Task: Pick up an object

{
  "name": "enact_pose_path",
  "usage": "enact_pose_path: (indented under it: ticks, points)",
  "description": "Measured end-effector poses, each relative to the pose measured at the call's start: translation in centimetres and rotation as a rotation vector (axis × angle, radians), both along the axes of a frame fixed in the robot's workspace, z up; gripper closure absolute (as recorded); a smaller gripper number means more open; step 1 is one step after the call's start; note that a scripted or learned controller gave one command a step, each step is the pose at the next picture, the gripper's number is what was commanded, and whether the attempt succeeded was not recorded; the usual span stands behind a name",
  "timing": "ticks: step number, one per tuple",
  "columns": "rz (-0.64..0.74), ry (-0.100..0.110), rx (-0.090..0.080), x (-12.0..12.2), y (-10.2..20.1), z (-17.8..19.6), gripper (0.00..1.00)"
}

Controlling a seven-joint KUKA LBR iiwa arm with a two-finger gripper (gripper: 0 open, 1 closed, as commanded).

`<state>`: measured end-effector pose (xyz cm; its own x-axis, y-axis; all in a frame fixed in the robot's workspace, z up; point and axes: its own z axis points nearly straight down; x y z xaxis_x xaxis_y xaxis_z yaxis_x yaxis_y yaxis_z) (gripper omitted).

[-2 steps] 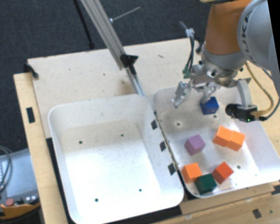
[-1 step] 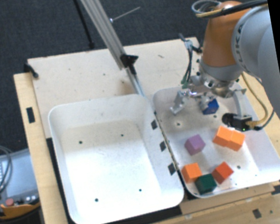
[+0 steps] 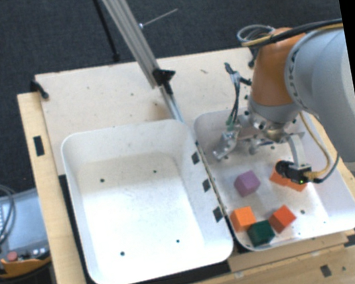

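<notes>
Gripper, bare metal, hung low over the right bin's far end; finger spacing could not be told. Nothing seen between them. Matte purple cube lay just beside it, nearer the camera. Orange cube, dark green cube and orange-red cube clustered at the near rim.

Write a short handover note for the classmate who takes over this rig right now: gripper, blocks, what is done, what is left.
Gripper: hangs over the far end of the right bin; whether it is open or shut cannot be told, and no block shows in it.
Blocks, all in the right bin: purple block near the middle, orange block and green block at the near left corner, red-orange block beside them.
Done: nothing lifted yet.
Left: grasp one block and raise it.
</notes>
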<state>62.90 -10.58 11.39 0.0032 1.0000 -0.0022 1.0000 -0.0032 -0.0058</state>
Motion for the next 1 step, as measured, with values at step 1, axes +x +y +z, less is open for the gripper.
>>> enact_pose_path:
  ticks: [1]
  points:
    - [-0.006, -0.011, 0.003, 0.29, 0.04, 1.52, 1.0]
